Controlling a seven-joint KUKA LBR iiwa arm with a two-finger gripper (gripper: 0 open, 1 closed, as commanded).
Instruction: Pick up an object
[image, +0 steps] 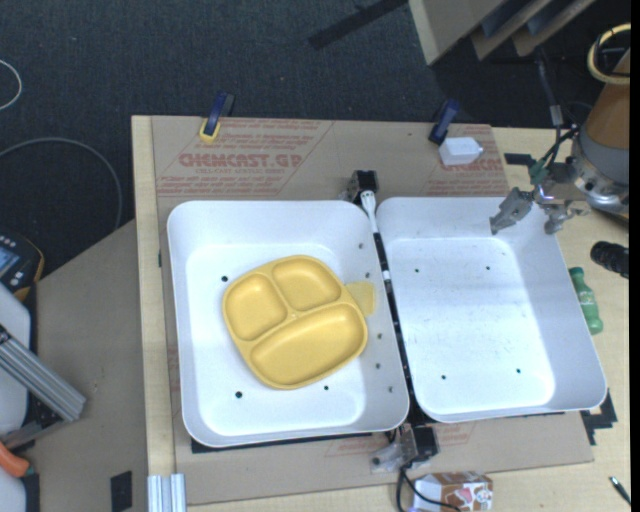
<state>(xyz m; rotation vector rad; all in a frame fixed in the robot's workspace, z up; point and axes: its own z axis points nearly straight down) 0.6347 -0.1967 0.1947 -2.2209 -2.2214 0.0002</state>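
Resting place of the task's thing: the yellow divided plate (293, 320) lies flat in the left bin (195, 240), roughly in that bin's middle, turned at a slant to its walls.
Plate details: three compartments, two small ones toward the far side and one long one toward the near side (a small yellow tab pokes out from its right edge, toward the seam between the bins).
Left bin: shallow, white, touching the right bin (560, 375) along the middle seam.
Right bin: white, with fine dark specks on its floor.
Gripper (528, 212): above the far right corner of the right bin, well apart from the plate; its two fingers stand spread apart with nothing between them.
Arm (605, 150): reaches in past the right bin's far right corner, grey with an orange band.
Bench (330, 150): tan board with red lettering beyond the left bin.
Beside the right bin: a green marker-like object (586, 298) lies just outside its right wall.
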